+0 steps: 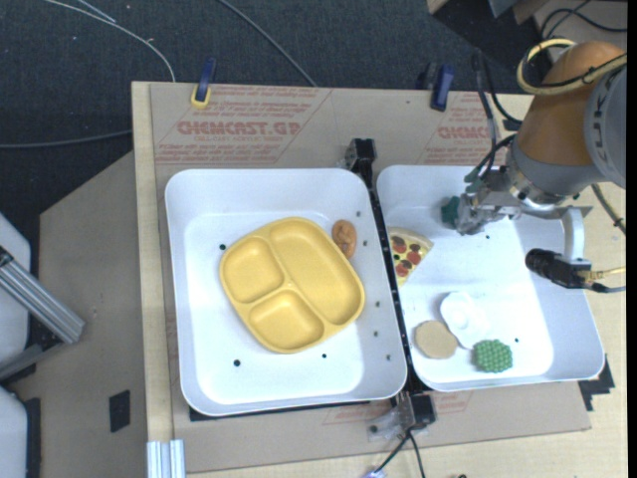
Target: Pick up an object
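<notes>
A slanted overhead view shows a cardboard-covered bench point(299, 118) bearing two shallow white bins side by side. The left bin point(189, 297) serves as the landmark here. Inside it, a yellow divided plate point(291, 283) with three compartments lies tilted near the middle, and a small brown pastry-like toy point(344, 235) sits just beyond the plate's upper right corner, close to the bin's right wall. Directly to the right of the left bin, touching it along a dark dividing strip, is the right bin point(567, 327). In that second bin, nearest the left bin, a toy pizza slice point(407, 252) lies against the shared wall. Farther right and lower down sit a round tan cookie-like disc point(435, 340), a white rounded object point(468, 315) just above and to the right of it, and a green bumpy toy resembling broccoli point(492, 356) just below the white object. The grey arm with its orange band point(567, 118) reaches in from the far side, well right of the left bin, with the gripper point(472, 215) lowered over the upper part of the right bin. A small dark teal shape shows at the gripper's tip, but whether the pincer is released, clenched, or grasping anything cannot be told from this angle. Two blue clamps point(204, 80) hold the cardboard's upper edge.
</notes>
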